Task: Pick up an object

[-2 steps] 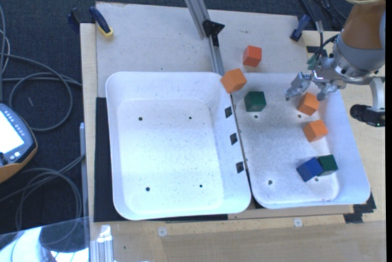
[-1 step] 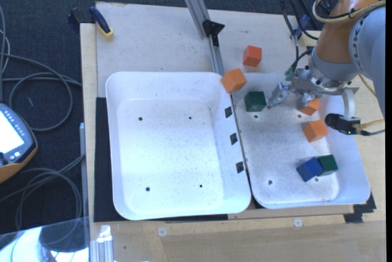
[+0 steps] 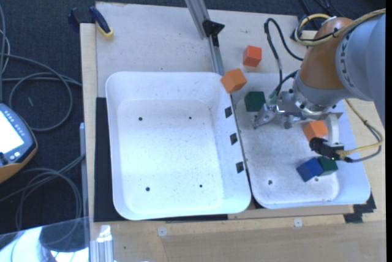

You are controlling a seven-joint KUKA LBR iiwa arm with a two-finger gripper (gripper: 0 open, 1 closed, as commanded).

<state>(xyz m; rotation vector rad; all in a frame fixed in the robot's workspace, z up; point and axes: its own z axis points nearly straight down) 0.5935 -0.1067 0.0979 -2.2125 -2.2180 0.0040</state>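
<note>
Down in the right white plastic bin (image 3: 269,190), the grey arm's claw (image 3: 274,114) hovers just beside a dark green cube (image 3: 255,100); whether it is open or closed, I cannot tell. Right of the claw lies an orange block (image 3: 316,129), with a blue cube (image 3: 309,169) below that.

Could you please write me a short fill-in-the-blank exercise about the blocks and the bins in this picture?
1. The blue block lies in the ____ bin of the camera view.
2. The block touching the blue block is coloured ____.
3. The orange block on the bench lies ____ both bins.
4. The gripper is nearest the dark ____ block by the right bin's far edge.

Missing words: right; green; outside; green
</note>
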